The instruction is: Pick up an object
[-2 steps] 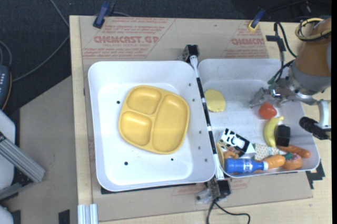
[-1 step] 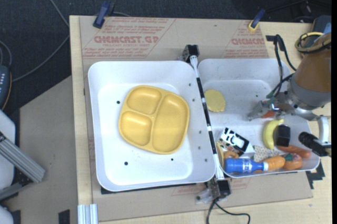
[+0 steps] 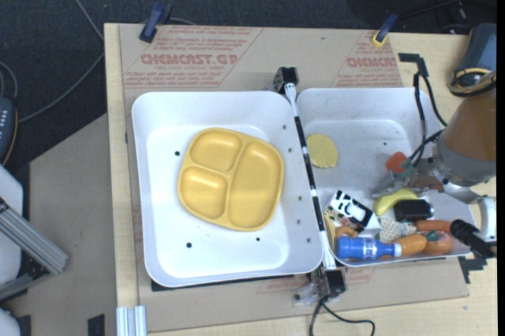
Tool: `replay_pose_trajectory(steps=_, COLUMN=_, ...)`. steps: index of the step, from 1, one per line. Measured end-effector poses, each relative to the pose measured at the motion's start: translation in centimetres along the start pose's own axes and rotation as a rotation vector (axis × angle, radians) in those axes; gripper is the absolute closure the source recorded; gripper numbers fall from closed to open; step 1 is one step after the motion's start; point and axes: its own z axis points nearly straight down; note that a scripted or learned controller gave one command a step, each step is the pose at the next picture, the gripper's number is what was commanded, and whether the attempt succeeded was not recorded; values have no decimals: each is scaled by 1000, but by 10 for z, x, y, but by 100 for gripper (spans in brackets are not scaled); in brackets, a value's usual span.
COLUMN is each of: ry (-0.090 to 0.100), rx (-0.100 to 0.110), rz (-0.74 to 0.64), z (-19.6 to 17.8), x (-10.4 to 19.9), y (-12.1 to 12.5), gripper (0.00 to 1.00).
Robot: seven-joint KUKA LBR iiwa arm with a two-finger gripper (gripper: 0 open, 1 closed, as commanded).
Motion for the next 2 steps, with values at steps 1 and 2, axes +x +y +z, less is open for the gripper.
replay_pose_trajectory(steps=1, ry=-1, rx=-2, rz=-2, z=0, x=21, y=24, gripper=0)
replay_pose_trajectory(steps=2, ry=5, rx=-3, rz=-4, z=-1, x=-26, y=93, gripper=0)
